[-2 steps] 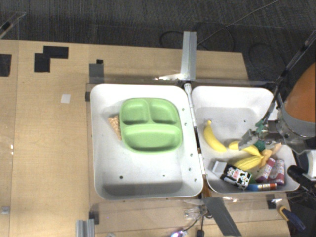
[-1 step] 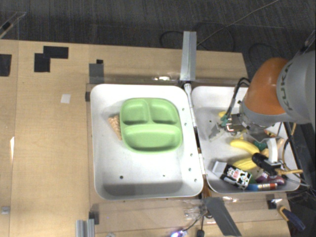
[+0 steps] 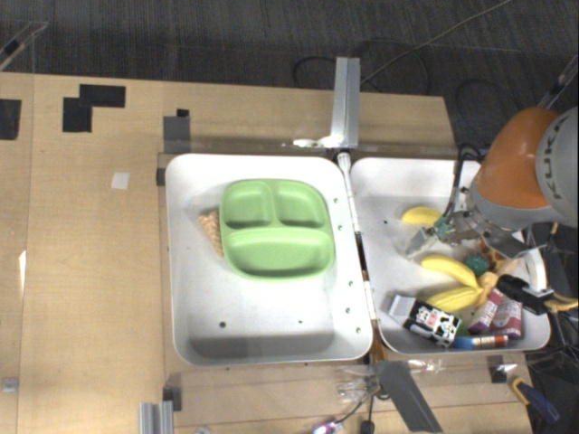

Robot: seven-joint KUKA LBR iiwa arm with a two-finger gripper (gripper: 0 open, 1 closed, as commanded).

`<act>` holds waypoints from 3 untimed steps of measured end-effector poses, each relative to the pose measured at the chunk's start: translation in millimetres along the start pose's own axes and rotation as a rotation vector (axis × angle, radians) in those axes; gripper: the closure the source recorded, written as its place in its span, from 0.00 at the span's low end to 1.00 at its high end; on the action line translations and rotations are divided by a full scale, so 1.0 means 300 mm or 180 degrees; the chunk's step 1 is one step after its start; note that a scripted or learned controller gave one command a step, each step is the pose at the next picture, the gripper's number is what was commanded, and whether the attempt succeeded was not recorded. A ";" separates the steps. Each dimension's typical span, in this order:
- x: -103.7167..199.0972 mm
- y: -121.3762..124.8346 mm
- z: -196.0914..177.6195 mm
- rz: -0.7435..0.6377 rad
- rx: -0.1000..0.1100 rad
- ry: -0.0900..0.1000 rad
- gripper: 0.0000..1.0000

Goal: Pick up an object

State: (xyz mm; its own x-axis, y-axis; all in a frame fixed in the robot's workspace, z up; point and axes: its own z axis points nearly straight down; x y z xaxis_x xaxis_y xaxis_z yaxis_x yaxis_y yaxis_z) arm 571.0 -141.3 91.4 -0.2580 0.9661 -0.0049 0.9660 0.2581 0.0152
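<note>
1. The arm (image 3: 520, 165) is reaching in from the right and hanging low over the right bin (image 3: 389, 183), with its orange band sitting above the wrist
2. The end effector (image 3: 445, 229) is sitting down among the clutter, just right of a small yellow piece (image 3: 419, 215) and just beyond the bananas (image 3: 457, 283); its tip is too small and dark here, so I cannot tell how it is set or whether it is touching anything
3. Nothing is showing as lifted: the bananas, the black carton (image 3: 432, 322), the markers (image 3: 484, 340) and the pink packet (image 3: 503, 316) are all lying on the bin floor at the near right
4. The left bin (image 3: 185, 269) is carrying a green tray (image 3: 274, 229) with a tan mesh piece (image 3: 210, 231) tucked under its left edge, well apart from the arm
5. Judging from this, the approach is looking done and the grasp is either starting or pending, so the pick itself is not yet showing as achieved
6. What is remaining, as I am reading it: securing one object, likely the yellow piece or a banana, and raising it off the bin above the surface (image 3: 81, 269)
</note>
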 end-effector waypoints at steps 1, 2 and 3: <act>0.004 0.012 -0.043 -0.0002 -0.0024 0.0002 1.00; -0.052 -0.025 0.000 0.0132 0.0000 0.0003 1.00; 0.252 0.172 -0.316 -0.0168 0.0023 0.0012 1.00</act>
State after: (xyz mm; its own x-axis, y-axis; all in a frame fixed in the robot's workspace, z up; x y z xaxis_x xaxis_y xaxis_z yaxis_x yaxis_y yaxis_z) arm 600.0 -54.9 186.8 -0.3088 0.9511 -0.0017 0.9511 0.3088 0.0077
